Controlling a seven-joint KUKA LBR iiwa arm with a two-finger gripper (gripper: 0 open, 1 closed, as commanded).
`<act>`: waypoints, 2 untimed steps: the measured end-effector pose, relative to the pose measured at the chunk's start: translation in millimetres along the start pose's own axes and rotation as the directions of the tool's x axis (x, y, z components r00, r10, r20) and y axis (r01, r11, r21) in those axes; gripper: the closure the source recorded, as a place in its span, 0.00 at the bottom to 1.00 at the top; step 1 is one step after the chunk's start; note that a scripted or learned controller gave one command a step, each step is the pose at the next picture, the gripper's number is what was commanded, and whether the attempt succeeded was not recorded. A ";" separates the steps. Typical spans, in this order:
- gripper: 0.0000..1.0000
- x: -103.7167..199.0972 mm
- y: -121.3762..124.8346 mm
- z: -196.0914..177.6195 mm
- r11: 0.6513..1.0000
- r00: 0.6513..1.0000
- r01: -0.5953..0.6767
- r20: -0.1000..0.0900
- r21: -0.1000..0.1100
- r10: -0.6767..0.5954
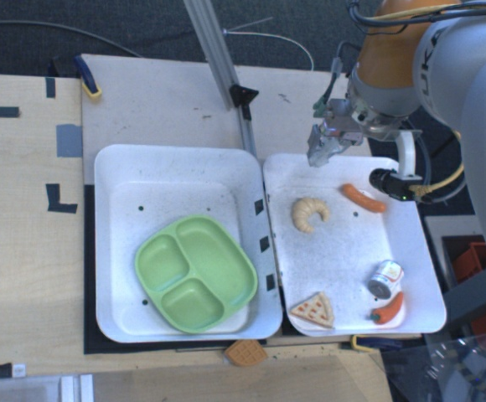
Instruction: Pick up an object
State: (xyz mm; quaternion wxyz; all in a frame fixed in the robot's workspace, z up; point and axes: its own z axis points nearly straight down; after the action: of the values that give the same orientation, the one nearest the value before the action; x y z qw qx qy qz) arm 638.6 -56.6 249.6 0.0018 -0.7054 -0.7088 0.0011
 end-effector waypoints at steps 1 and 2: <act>1.00 39.5 -29.1 -4.0 1.000 1.000 0.000 -0.001 -0.001 0.000; 1.00 92.7 -62.7 -0.5 1.000 1.000 0.002 -0.001 0.001 -0.002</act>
State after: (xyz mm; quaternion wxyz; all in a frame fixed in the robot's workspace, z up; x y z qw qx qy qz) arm 575.5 35.8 250.5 0.0023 -0.7048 -0.7094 0.0010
